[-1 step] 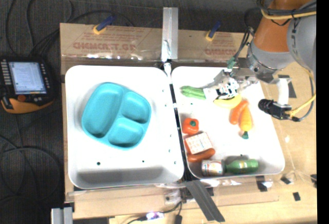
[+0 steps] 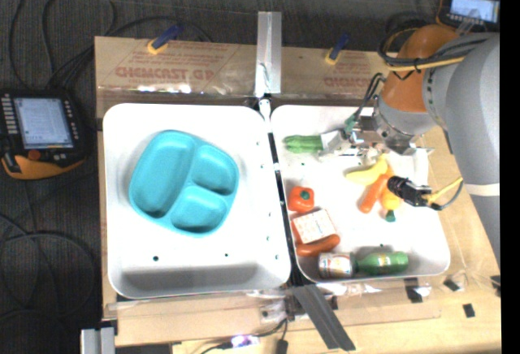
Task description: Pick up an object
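1. Camera view: the gripper point(image 2: 357, 141) sits low in the upper part of the right bin point(image 2: 431, 259), in the right half of the frame; whether it is open or closed cannot be told.
2. A green cucumber-like piece point(image 2: 301, 144) lies just left of the gripper, near the bin's upper left corner.
3. A yellow banana point(image 2: 366, 171) lies just below the gripper, with an orange carrot point(image 2: 371, 194) right beneath it (the two appear to touch).
4. Lower left in that bin are a small orange pepper-like item point(image 2: 302, 198), a labelled packet point(image 2: 314, 226) and, along the bottom wall, a can point(image 2: 334, 265) beside a green bottle point(image 2: 380, 263).
5. The left bin point(image 2: 130, 263), centre left of the frame, holds a blue divided tray point(image 2: 184, 181).
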`<move>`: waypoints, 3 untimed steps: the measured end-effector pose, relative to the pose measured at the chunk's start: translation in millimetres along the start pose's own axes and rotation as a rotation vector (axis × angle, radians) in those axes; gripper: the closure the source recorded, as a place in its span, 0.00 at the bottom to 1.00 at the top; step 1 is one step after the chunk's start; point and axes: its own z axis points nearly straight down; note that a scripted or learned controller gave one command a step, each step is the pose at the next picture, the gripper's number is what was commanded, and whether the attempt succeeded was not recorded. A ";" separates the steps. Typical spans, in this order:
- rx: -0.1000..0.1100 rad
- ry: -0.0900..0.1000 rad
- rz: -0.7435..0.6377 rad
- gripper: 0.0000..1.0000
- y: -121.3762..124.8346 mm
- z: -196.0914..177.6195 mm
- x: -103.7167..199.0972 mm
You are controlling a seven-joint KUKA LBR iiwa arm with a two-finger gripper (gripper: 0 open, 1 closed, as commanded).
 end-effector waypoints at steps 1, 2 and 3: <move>-0.001 0.001 -0.001 1.00 0.5 -9.5 0.9; 0.000 0.005 -0.055 1.00 5.6 -123.9 22.8; 0.002 0.006 -0.010 1.00 -34.3 -119.3 -7.0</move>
